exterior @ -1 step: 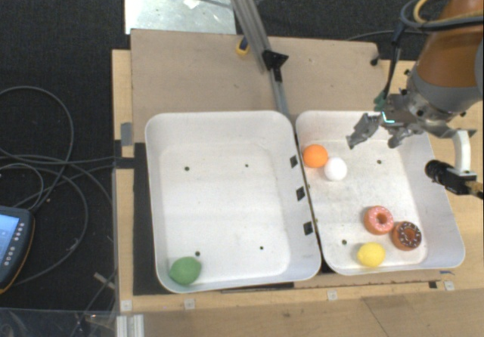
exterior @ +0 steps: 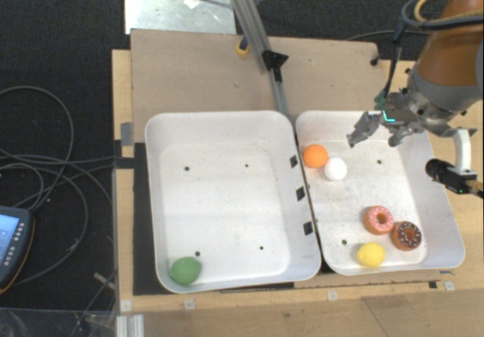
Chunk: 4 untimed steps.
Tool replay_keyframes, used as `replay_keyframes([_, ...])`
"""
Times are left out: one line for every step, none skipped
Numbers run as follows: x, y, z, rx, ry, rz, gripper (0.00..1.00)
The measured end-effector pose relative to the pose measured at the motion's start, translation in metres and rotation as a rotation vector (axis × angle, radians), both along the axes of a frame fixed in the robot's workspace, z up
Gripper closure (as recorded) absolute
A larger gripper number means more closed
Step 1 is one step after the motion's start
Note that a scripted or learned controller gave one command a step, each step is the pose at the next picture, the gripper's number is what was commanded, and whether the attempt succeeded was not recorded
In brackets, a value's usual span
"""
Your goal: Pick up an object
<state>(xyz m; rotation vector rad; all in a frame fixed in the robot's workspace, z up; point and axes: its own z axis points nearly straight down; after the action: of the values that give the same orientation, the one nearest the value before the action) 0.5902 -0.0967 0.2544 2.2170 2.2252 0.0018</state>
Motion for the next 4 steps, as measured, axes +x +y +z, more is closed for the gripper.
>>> replay_keyframes([0.002, 0.007, -0.060, 0.001, 0.006, -0.001, 0.00])
replay_keyframes([0.006, 0.016, -0.115, 0.001, 0.006, -0.001, 0.00])
replay_keyframes([0.005, 0.016, -0.167, 0.001, 0.006, -0.003, 0.00])
replay_keyframes([0.007, 0.016, -0.153, 0.000, 0.000, -0.004, 1.00])
